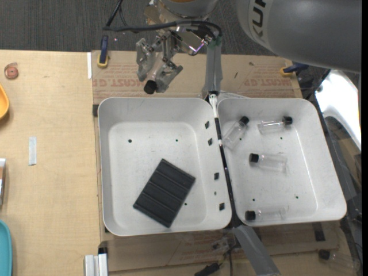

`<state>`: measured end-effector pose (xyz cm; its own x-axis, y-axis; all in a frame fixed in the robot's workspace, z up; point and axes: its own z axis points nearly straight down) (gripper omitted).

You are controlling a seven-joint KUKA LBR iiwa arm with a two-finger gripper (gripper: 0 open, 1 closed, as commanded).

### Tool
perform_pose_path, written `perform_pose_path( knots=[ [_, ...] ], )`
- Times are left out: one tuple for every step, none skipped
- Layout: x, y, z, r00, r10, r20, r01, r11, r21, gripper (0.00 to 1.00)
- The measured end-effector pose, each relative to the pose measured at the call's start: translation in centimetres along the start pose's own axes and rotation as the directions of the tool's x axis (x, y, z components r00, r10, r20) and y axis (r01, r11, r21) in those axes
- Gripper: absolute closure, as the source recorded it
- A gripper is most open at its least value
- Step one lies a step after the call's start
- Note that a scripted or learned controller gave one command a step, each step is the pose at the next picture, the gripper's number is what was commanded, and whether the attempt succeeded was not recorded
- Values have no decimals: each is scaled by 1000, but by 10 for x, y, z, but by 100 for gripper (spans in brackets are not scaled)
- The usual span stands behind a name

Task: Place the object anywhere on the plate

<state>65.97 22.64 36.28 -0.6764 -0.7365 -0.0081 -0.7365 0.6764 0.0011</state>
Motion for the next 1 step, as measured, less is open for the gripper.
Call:
perform_pose_path(
  knots=[
    [0,-2,-10,1000,7,6,-7,1000,0,100]
  ],
)
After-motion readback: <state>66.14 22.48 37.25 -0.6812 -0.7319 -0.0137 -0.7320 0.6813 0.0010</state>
